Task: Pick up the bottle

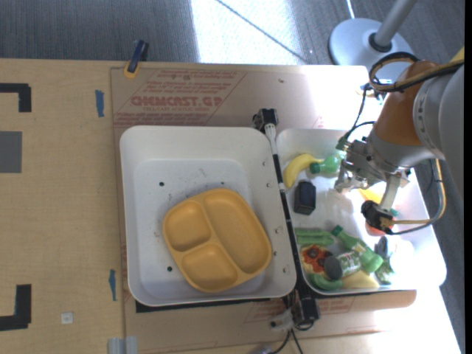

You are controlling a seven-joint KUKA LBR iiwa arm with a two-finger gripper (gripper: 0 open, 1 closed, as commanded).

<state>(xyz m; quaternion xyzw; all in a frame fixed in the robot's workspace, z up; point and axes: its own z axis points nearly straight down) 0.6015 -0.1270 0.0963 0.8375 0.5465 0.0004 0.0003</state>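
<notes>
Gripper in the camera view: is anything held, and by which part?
Cannot be told. The gripper is low in the right bin, beside a green item; no hold shows.

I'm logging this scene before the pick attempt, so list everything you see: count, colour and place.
Bins: 2, white, side by side on the bench, left bin, right bin.
Divided plate: 1, yellow, in the left bin.
Banana: 1, yellow, top of the right bin.
Black object: 1, right bin, below the banana.
Bottle: 1, green, lying amid mixed items at the right bin's near end.
Clamp: 1, blue and yellow, bench's far edge.
Arm: 1, grey with orange band, over the right bin.
Gripper: 1, above the right bin.
</notes>
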